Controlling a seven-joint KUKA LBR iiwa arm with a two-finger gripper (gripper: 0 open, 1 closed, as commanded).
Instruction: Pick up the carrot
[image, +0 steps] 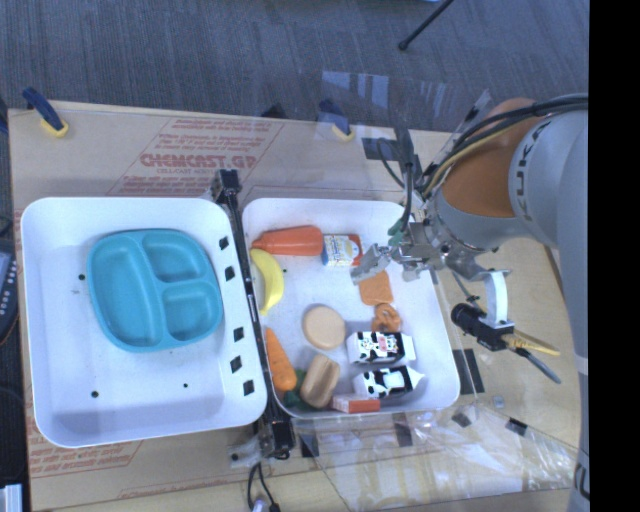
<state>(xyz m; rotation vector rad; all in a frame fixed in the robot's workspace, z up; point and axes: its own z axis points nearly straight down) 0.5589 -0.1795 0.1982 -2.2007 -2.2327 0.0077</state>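
Observation:
The carrot (281, 362), orange with a green top, lies along the left wall of the right bin (437, 330), near its front corner. My gripper (376, 261) hangs over the bin's upper right part, next to a small carton (342, 250) and just above an orange flat piece (377, 290). It is well away from the carrot, up and to the right of it. Nothing is seen held in the gripper.
The right bin also holds an orange-red sausage shape (290, 240), a banana (268, 280), a round biscuit (324, 326), a bread roll (320, 380) and two cow-print cartons (380, 347). A blue divided plate (155, 288) sits in the left bin (50, 400).

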